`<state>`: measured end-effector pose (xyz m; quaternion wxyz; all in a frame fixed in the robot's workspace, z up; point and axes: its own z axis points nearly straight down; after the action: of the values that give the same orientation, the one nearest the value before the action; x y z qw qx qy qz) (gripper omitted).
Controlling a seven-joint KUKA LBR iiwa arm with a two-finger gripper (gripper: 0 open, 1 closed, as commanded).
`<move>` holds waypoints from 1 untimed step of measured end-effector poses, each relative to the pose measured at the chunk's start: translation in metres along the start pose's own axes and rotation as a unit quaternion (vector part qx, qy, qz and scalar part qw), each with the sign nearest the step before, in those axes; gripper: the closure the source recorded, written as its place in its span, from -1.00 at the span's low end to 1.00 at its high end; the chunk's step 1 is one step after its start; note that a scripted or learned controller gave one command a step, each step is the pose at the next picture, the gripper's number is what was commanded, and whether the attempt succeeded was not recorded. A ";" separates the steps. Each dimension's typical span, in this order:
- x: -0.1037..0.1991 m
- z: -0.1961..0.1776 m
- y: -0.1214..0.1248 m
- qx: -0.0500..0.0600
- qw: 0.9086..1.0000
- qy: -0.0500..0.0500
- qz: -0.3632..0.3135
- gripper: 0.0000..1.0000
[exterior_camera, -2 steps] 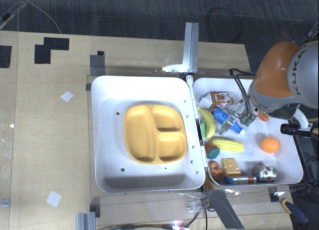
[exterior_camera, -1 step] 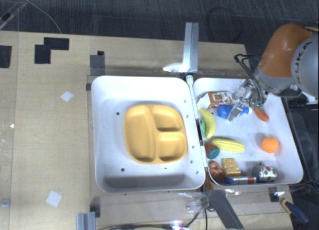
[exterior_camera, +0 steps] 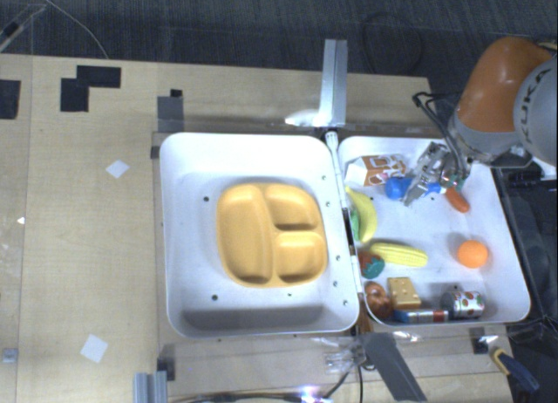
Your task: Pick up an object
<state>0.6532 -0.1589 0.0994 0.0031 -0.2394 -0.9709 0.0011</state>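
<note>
While the arm (exterior_camera: 506, 96) reaches in from the right, its gripper (exterior_camera: 429, 180) hangs low over the far part of the right bin (exterior_camera: 510, 244), just beside a small blue object (exterior_camera: 397, 188); whether the fingers are wide, narrow or closed on anything cannot be told, since they blur into the clutter. A carton with a picture (exterior_camera: 380, 168) lies just left of the gripper, and an orange carrot-like piece (exterior_camera: 458, 200) lies just to its right. Nearer in the same bin are a banana (exterior_camera: 364, 215), a corn cob (exterior_camera: 399, 256), an orange ball (exterior_camera: 472, 254), a tan block (exterior_camera: 403, 290) and a can (exterior_camera: 465, 303). The left bin (exterior_camera: 187, 218) holds a yellow divided tray (exterior_camera: 268, 233). Both bins sit on the wooden surface (exterior_camera: 78, 244).
</note>
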 end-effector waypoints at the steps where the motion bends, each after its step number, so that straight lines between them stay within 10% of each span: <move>1: 0.029 -0.082 0.066 -0.006 0.991 -0.008 0.136 1.00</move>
<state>0.6585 -0.0864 0.1811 -0.0066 -0.3694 -0.9292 -0.0024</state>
